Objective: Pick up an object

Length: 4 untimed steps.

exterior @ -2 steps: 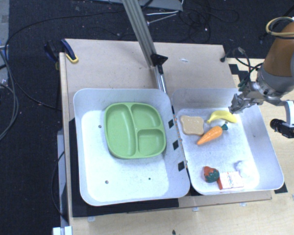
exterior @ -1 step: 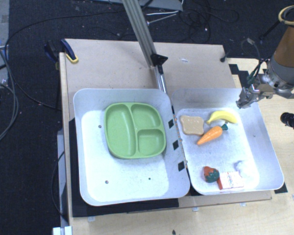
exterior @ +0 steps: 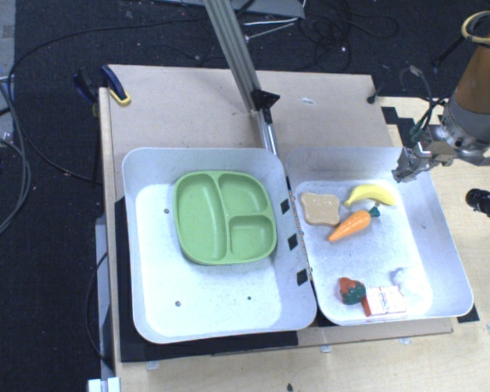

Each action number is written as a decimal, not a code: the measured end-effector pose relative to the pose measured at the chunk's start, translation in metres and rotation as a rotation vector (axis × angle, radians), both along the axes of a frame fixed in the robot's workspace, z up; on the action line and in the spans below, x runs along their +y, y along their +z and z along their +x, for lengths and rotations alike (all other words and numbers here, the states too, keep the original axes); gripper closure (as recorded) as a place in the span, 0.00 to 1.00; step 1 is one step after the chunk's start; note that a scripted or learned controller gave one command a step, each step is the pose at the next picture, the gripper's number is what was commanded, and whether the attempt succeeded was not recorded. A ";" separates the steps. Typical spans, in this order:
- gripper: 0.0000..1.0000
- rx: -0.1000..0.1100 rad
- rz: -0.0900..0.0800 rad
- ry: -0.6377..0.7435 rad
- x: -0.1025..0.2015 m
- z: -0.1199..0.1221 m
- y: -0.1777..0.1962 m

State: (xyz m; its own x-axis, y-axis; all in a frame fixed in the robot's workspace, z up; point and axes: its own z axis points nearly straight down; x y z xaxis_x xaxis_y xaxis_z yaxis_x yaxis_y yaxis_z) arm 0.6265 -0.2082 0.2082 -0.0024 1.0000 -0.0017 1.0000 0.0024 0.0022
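- The tool [exterior: 408, 168] hangs at the far right edge of the right bin [exterior: 441, 243], at the end of the grey arm with its orange band that enters from the right. At this slant and size I cannot tell whether it is open or closed, and nothing is seen held in it.
- The task names no single object; judging by nearness, the banana [exterior: 372, 194] is the likeliest pick. It lies just beside the tool, toward the camera and a little to the left in the view.
- The banana's long axis runs roughly left to right across the view, curved, with its right end nearest the tool.
- Just past the banana lies the carrot [exterior: 349, 225], its axis slanting from lower left up to its green top at the upper right, almost touching the banana. The slice of bread [exterior: 320, 209] lies flat to the carrot's left.
- Near the bin's front edge, well apart from the tool, sit a red strawberry-like toy [exterior: 351, 290] and a small red-and-white box [exterior: 384, 300]; the box's printing is too small to read.
- The left bin [exterior: 147, 300] holds a green divided plate [exterior: 226, 217], well apart from the tool.
- No brand or legible writing shows anywhere on the tabletop [exterior: 188, 104].
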 end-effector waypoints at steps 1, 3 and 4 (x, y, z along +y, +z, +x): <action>1.00 0.003 0.003 0.004 0.049 0.002 -0.005; 1.00 0.001 0.004 0.006 0.164 0.007 0.016; 1.00 0.000 0.003 0.005 0.217 0.006 0.026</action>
